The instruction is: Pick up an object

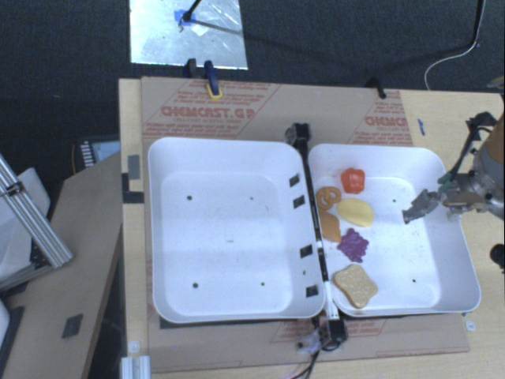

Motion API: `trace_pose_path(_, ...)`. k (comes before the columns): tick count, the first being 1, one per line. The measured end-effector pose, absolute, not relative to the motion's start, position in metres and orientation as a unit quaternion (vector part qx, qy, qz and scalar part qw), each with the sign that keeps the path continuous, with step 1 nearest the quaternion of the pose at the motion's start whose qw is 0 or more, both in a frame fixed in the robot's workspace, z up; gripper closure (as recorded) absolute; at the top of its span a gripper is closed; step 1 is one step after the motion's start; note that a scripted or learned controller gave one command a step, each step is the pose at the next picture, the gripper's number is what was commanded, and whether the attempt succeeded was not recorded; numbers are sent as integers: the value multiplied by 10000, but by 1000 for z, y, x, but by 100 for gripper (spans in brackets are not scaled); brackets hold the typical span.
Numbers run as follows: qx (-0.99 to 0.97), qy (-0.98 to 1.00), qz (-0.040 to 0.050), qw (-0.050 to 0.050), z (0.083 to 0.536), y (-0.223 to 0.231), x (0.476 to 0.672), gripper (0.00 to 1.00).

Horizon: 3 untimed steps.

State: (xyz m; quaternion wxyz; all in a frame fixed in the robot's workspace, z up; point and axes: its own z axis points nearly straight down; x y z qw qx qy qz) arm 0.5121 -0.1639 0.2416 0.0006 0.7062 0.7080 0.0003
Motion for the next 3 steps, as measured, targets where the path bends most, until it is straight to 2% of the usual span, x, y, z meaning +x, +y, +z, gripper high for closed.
trace_pose_path(1, 7052, 7090, 12, 22, 253, -164, 513, 100)
trace_pose_path(2, 7024, 7117, 37, 20, 300, -81, 545, 100)
trace_pose_path(3, 7020, 7121, 24, -3, 308, 11, 546, 100)
